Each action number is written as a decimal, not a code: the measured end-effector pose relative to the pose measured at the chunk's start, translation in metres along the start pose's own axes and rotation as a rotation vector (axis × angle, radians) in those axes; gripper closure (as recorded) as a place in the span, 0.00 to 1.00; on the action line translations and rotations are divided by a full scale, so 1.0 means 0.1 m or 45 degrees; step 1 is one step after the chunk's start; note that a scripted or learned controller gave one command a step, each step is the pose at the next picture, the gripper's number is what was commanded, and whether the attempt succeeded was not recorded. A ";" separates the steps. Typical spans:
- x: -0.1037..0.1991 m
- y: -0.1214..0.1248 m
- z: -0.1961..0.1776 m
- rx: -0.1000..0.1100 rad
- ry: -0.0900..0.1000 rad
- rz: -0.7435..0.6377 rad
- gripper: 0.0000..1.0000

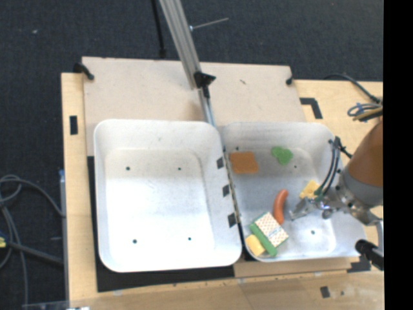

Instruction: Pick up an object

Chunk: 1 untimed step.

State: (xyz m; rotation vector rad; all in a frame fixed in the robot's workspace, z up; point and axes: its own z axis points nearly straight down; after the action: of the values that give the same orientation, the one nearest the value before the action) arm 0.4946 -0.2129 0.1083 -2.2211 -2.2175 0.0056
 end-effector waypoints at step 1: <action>-0.01 0.00 0.07 -0.005 -0.002 0.002 0.00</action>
State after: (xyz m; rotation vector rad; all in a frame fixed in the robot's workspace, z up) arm 0.4946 -0.2144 0.1008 -2.2260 -2.2182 0.0031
